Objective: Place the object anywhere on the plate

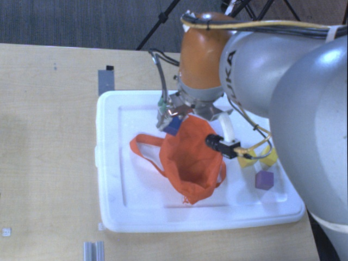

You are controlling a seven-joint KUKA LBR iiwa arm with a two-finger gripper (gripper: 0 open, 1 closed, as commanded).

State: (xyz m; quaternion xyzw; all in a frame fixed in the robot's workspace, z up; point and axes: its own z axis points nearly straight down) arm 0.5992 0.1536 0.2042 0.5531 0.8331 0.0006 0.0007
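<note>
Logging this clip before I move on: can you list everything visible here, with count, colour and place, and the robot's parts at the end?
bin: one, white, shallow, centre of the bench.
bag: one, orange cloth with a strap trailing to view left, lying open in the middle of the bin.
blue object: one, small, at the bag's upper edge beside the pincer; shape unclear.
purple block: one, in the bin's right part.
yellow object: one, just above the purple block, partly hidden.
bench: one, tan wood.
tripod legs: black, on the grey floor behind the bench.
arm: one, grey with an orange band, entering from view right.
pincer: one, above the bag's upper edge; finger state unclear.
</note>
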